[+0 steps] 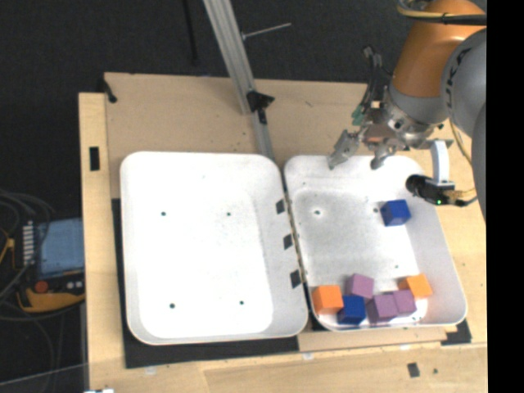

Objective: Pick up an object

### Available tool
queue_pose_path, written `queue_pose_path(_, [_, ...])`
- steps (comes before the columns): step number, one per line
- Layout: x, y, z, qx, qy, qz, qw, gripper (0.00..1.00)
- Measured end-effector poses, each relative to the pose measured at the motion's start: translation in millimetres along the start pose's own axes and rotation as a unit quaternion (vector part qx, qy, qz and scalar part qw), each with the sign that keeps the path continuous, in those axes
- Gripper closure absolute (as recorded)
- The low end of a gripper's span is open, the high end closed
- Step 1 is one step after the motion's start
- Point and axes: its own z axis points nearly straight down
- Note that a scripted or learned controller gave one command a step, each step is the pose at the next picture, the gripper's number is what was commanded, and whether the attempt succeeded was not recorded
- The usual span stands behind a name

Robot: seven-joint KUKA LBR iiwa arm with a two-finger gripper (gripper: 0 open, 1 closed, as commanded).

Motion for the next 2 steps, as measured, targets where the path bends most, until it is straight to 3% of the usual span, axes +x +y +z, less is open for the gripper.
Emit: queue_pose_path(2, [-6.0,-1.7,105.4,0.001,0.0,0.002,1.0,0.0])
